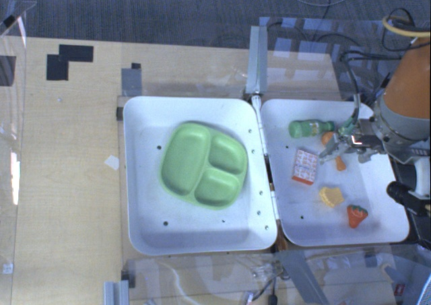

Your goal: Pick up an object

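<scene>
My gripper (339,143) hangs low over the right bin (377,229), near its upper middle, and its fingers look open. An orange carrot-like piece (328,138) shows just left of the fingertips, and more orange (340,163) shows just below them. One grey finger (328,153) crosses between the two patches. I see nothing held. A green bottle (310,127) lies to the upper left of the gripper. A small printed packet (304,166), a yellow lump (330,196) and a red strawberry (357,215) lie further down the bin.
The left bin (145,223) holds a green divided plate (204,164). A metal divider (266,162) runs between the bins. The arm's orange band (411,81) and grey wrist cover the right bin's upper right corner. Cables lie behind the bins.
</scene>
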Controlling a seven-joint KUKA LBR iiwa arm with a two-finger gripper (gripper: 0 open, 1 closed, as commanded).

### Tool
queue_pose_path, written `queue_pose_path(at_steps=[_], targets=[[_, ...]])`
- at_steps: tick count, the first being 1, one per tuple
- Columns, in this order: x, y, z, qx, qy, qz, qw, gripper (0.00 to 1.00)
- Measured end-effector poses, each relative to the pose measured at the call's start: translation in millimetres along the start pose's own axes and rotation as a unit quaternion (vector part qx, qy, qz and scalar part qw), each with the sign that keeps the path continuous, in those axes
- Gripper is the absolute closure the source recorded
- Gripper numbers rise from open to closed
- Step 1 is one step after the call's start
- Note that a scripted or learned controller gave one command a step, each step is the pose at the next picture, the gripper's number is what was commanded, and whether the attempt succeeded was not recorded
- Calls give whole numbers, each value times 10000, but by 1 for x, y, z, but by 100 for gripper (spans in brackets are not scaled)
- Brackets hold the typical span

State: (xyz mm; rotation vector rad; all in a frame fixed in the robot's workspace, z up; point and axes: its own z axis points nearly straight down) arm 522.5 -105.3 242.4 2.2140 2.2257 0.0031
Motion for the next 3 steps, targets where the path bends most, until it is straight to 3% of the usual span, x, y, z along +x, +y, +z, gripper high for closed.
queue_pose_path(at_steps=[1, 2, 3], targets=[[12, 25, 150, -3, 2, 749, 9972, 0], [12, 26, 139, -9, 7, 750, 9972, 100], [48, 92, 57, -6, 0, 1308, 9914, 100]])
